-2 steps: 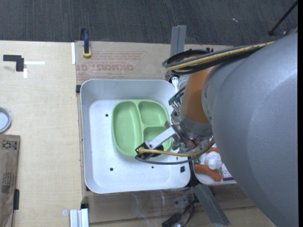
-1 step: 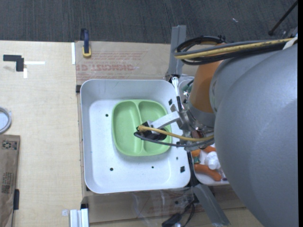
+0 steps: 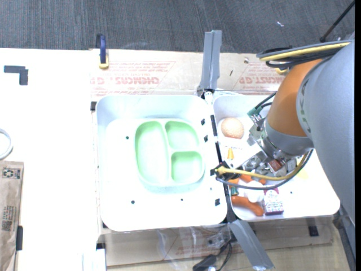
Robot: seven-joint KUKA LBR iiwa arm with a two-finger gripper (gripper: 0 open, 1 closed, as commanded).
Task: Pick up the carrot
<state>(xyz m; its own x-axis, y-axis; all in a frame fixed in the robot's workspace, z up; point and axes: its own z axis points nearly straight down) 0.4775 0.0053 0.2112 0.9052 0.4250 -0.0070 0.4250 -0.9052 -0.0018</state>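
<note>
The carrot (image 3: 249, 204) is an orange piece lying near the front edge of the right bin (image 3: 316, 205), beside a small purple and white box (image 3: 273, 202). My gripper (image 3: 259, 167) hangs low over the middle of that bin, just behind the carrot, among cables and metal parts. The grey arm with its orange band (image 3: 287, 109) hides much of the bin. A second bit of orange (image 3: 244, 180) shows under the gripper, but I cannot tell what it is.
A pale, egg-like ball (image 3: 232, 127) rests at the back left of the right bin. The left bin (image 3: 113, 151) holds a green divided plate (image 3: 169, 154). A yellow cable (image 3: 254, 174) loops below the wrist. A grey divider post (image 3: 211, 61) stands between the bins.
</note>
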